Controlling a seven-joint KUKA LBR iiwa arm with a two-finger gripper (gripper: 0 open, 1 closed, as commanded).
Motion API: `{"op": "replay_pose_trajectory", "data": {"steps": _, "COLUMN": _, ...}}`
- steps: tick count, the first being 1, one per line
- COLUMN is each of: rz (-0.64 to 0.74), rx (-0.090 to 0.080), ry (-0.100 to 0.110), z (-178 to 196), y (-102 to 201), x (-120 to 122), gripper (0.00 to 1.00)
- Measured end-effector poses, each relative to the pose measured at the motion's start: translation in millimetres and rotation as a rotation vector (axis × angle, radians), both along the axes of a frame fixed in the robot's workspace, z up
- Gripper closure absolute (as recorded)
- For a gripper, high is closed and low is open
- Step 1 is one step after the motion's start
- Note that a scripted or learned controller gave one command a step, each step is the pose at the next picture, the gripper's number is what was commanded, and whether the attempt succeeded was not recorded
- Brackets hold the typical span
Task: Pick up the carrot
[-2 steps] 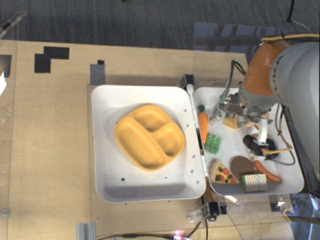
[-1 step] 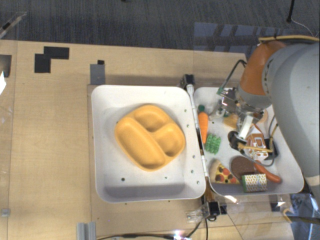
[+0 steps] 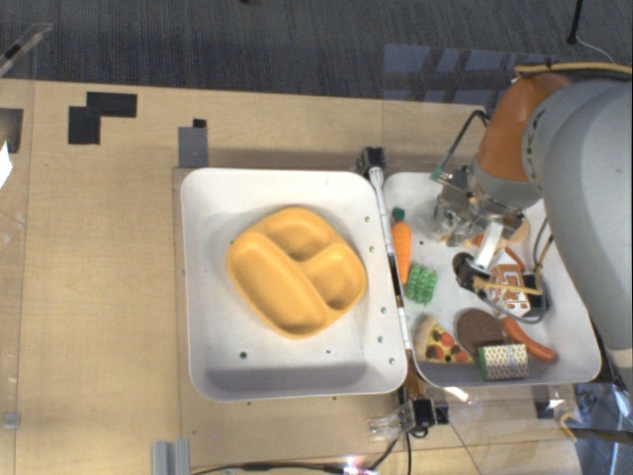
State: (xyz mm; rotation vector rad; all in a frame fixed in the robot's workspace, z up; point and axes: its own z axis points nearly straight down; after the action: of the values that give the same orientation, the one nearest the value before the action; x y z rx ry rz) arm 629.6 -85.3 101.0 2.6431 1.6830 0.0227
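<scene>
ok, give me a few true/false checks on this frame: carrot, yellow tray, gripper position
1. The carrot lies in the right bin, near its left wall. True.
2. The yellow tray sits in the right bin. False: it is in the left bin.
3. The carrot is between the fingers of the gripper. False: it lies apart, left of the gripper.
4. A green toy lies just below the carrot in the view. True.
5. The pizza slice lies inside the yellow tray. False: right bin, near edge.
</scene>
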Motion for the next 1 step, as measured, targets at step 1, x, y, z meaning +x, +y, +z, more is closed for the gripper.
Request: {"op": "replay_pose_trajectory", "data": {"steps": 1, "rz": 0.001, "rx": 0.0, "ry": 0.002, "z": -0.8, "y": 0.0, "x": -0.4, "gripper": 0.0}}
